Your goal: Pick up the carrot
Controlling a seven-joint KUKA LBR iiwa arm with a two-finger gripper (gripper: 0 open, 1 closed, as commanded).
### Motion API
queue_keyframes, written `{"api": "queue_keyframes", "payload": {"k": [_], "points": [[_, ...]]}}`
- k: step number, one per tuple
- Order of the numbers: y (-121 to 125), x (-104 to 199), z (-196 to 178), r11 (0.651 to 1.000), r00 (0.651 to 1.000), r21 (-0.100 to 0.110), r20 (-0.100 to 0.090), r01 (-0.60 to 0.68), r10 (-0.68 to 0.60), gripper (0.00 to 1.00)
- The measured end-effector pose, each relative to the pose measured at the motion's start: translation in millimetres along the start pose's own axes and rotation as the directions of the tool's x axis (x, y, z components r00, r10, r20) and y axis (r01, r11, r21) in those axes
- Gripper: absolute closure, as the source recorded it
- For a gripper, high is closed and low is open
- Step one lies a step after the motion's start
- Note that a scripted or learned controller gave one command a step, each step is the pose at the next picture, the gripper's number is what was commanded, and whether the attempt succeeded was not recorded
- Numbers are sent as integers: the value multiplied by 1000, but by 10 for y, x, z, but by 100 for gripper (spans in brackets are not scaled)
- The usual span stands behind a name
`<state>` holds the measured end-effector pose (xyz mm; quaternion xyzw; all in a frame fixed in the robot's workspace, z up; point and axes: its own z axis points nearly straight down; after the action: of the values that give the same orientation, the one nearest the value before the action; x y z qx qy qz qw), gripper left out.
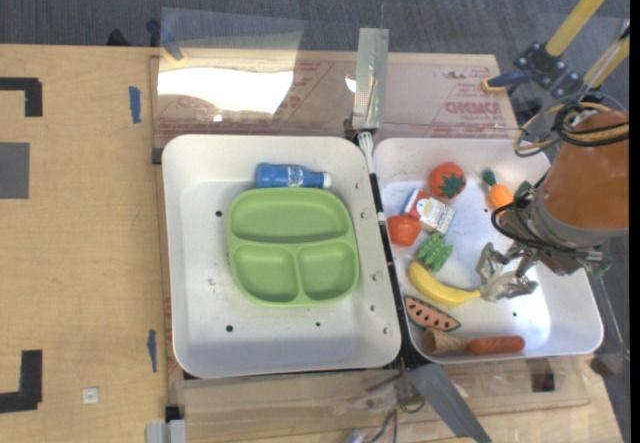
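Note:
The carrot [499, 195] is small and orange with a green top. It lies near the back of the right bin [570, 326], just left of the arm's orange band. My gripper [506, 274] hangs lower in that bin, in front of the carrot and apart from it. It is close to the right end of a banana [441, 288]. Its fingers stand open with nothing between them.
The right bin also holds a tomato [447, 180], a small carton [432, 213], a red fruit [404, 229], a green vegetable [434, 253], a watermelon slice [432, 314] and a sausage [495, 344]. The left bin [190, 261] holds a green divided plate [292, 244] and a blue bottle [290, 176].

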<state>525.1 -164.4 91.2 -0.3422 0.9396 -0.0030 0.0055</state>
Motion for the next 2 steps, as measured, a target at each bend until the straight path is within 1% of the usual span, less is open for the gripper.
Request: {"api": "queue_keyframes", "payload": {"k": [1,2], "points": [[-8,14,7,1000,1000,1,-2,-1,1,0],[-863,-208,33,991,991,0,1,-130,130,0]]}}
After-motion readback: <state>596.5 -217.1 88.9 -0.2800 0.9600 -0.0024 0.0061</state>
